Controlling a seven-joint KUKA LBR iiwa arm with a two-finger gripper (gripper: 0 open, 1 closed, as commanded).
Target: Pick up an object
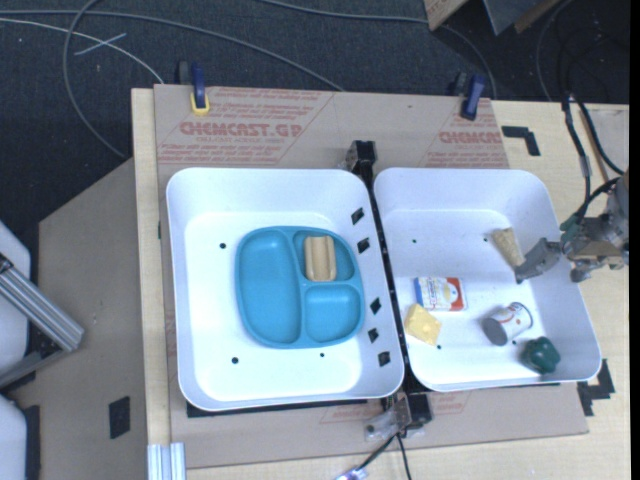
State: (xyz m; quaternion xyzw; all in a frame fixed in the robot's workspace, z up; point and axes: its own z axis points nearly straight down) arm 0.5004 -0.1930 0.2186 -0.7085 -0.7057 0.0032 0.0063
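Two shallow white bins sit side by side on my bench (150,268), seen from above at a slant. In the left bin (190,298) a blue divided tray (270,288) lies flat, with a tan block (319,258) resting in its upper right compartment. A row of black clips (368,278) runs down the seam between the bins. In the right bin (450,198), from left to right: a yellow wedge (423,325) near the lower left, a small red, white and blue packet (440,293) just above it, a tan piece (505,246) toward the upper right, a grey and white cup-like thing (505,324) lying on its side, and a dark green object (541,355) at the lower right. My claw (545,256) reaches in at the right edge of the frame, just beside the tan piece. I cannot tell whether it is spread or pressed together.
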